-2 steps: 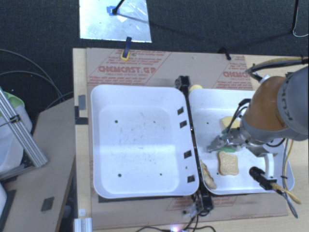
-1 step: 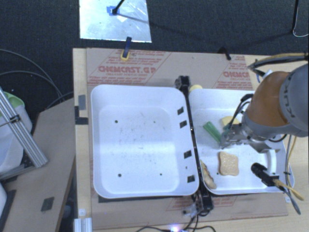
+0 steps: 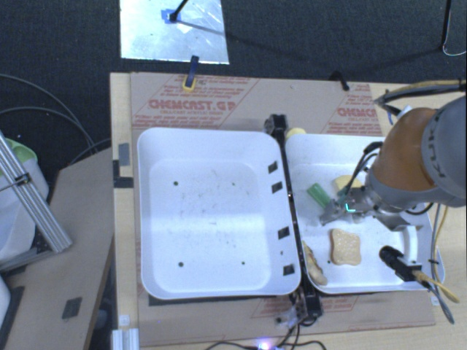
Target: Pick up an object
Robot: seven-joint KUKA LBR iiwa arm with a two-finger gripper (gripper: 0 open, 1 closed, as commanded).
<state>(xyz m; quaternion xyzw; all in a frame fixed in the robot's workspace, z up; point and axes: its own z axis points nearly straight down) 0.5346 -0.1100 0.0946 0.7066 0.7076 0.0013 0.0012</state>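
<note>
Arm (image 3: 438, 152) over right bin (image 3: 325, 146), gripper (image 3: 341, 210) low between green piece (image 3: 318, 194) and toast (image 3: 345, 247), likely placed there to line up a grasp; cannot tell jaw spread.

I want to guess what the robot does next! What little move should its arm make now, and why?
Probably a small shift toward the view's left and down onto the green piece. The gripper sits low in the right bin with its tip right beside that piece's near end, while the tan bread-like piece lies further off, so the green one looks like the easiest pick.
</note>
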